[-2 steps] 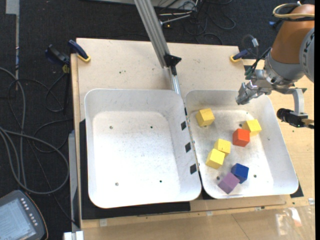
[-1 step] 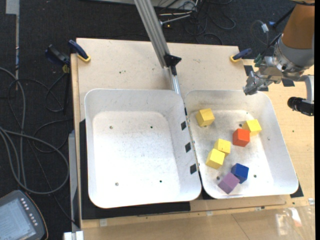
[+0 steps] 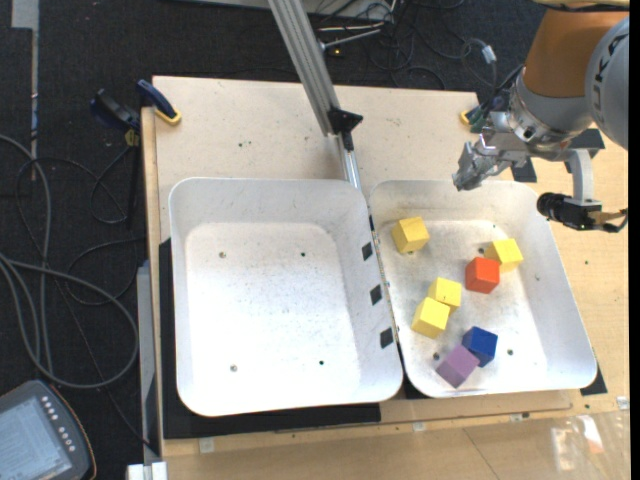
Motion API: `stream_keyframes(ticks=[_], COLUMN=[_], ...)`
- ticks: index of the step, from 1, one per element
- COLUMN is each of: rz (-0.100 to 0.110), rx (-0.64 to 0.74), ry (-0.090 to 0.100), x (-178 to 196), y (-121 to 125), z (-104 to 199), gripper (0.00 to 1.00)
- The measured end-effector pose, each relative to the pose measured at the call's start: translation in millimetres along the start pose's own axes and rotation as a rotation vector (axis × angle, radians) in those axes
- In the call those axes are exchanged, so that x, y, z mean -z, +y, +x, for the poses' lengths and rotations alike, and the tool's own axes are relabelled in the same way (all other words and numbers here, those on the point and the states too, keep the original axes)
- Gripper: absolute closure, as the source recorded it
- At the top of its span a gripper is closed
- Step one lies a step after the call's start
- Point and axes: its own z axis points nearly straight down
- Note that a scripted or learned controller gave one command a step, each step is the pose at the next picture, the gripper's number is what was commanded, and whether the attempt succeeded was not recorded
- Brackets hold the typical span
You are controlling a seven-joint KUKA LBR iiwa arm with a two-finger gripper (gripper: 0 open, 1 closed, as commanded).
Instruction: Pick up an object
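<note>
Your gripper (image 3: 470, 176) hangs over the far rim of the right bin (image 3: 560, 298), and from this slanted view you cannot tell how it is set, so treat that as unknown until you see it closer. Nothing sits in it.

Every candidate lies in the right bin: a yellow cube (image 3: 410, 235) nearest the divider, an orange cube (image 3: 482, 274) touching a second yellow block (image 3: 507, 253), a pair of yellow blocks (image 3: 437, 306) pressed together, and a blue cube (image 3: 481, 343) touching a purple cube (image 3: 458, 366) at the near edge.

To do this step well, you should probably choose the lone yellow cube. It stands apart from the others, so you have room on both sides, and the clustered pairs are likelier to jam or get nudged aside. Line up squarely with two opposite faces before you descend.

That cube lies toward the near side and to the view's left of your gripper, close by.
</note>
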Motion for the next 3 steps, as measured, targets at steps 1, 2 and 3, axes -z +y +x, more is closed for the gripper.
stream_keyframes(ticks=[1, 2, 3], rz=[-0.001, 0.001, -0.002], rx=[0.000, 0.000, 0.001], ry=[0.000, 0.000, 0.001], x=[-0.4, -8.1, 2.1], y=[6.9, 2.0, 0.7], z=[49.3, 94.9, 152.2], gripper=[1.00, 1.00, 1.00])
